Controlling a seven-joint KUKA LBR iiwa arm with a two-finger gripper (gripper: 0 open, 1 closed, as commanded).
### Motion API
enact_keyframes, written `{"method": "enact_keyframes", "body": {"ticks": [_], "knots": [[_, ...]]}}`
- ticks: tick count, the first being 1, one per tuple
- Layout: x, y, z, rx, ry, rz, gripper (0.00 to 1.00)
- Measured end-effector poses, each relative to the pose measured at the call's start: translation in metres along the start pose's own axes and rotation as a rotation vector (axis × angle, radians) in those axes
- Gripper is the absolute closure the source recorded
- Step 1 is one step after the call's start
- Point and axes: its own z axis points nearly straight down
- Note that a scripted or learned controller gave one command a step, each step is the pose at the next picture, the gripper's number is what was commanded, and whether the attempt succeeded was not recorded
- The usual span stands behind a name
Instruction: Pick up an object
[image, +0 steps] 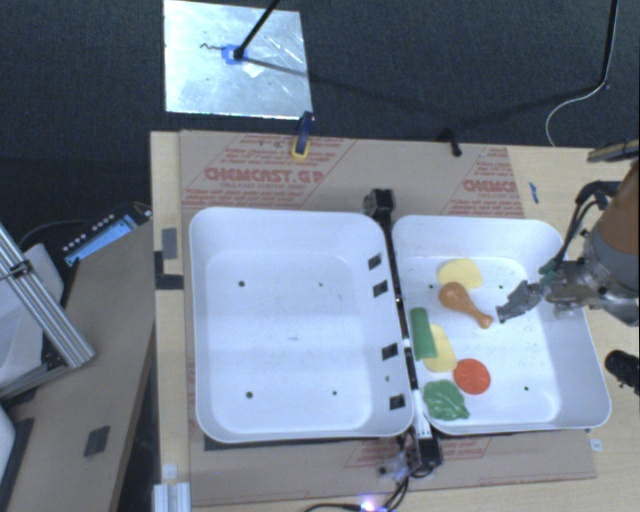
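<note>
Drumstick (465, 303), toy and likely light and hard, is lying in the right bin (575, 345); its thin end looks easiest to pinch; claw (516, 302) is hovering beside it, I cannot tell how wide.

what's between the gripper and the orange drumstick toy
Nothing: in the camera view, bare white bin floor separates the gripper from the drumstick.
</note>
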Motion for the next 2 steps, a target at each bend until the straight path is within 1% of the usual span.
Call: {"method": "enact_keyframes", "body": {"ticks": [1, 2], "knots": [[-0.027, 0.040, 0.137, 0.002, -0.001, 0.001, 0.00], [0.025, 0.118, 0.144, -0.007, 0.000, -0.008, 0.00]]}}
